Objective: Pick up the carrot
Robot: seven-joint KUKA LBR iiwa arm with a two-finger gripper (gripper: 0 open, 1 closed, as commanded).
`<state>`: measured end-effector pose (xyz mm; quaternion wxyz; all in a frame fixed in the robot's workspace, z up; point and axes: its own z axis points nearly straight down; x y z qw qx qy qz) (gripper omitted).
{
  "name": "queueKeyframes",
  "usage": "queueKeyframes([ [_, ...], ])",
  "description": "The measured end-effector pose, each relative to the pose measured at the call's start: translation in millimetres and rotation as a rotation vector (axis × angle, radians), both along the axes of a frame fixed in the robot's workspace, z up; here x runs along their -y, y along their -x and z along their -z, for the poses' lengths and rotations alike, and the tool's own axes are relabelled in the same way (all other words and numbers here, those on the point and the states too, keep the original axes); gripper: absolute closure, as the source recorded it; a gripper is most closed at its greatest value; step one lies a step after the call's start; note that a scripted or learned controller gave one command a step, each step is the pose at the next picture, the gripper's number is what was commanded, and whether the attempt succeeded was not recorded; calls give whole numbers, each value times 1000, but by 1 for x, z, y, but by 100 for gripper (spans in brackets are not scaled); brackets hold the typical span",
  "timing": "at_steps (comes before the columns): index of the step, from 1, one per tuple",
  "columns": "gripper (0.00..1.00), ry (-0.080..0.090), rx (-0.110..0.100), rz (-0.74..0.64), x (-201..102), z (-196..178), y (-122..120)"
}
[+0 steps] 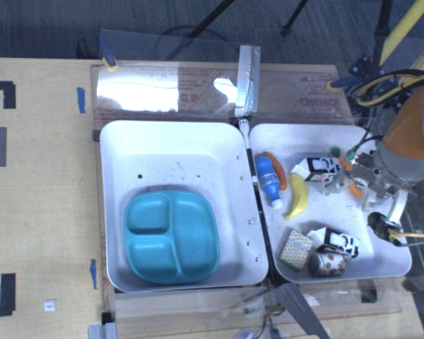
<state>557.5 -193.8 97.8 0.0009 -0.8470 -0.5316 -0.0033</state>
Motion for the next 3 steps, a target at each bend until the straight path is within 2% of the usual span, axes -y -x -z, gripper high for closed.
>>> queueKeyframes([
  [1, 0, -15, -1, -86, 5, 9, -38],
  [2, 100, 0, 2, -86, 9, -1, -38],
  [3, 0, -8, 2, -90, 4, -1, -39],
])
